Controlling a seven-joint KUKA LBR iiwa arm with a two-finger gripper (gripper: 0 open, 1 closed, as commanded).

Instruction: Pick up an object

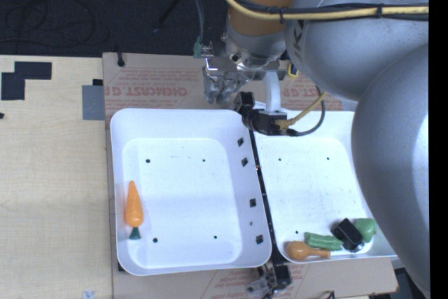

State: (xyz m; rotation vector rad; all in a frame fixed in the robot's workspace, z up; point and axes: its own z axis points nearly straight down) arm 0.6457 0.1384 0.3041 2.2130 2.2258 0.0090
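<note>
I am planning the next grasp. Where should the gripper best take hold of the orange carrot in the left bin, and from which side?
Probably grip the carrot across its thick orange middle, from straight above. It lies flat and alone near the left bin wall, its long axis along that wall.

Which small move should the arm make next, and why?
Probably move toward the toy carrot in the left bin: the gripper hangs above the bins' far edge, and the carrot lies alone, unlike the clustered items in the right bin.
</note>
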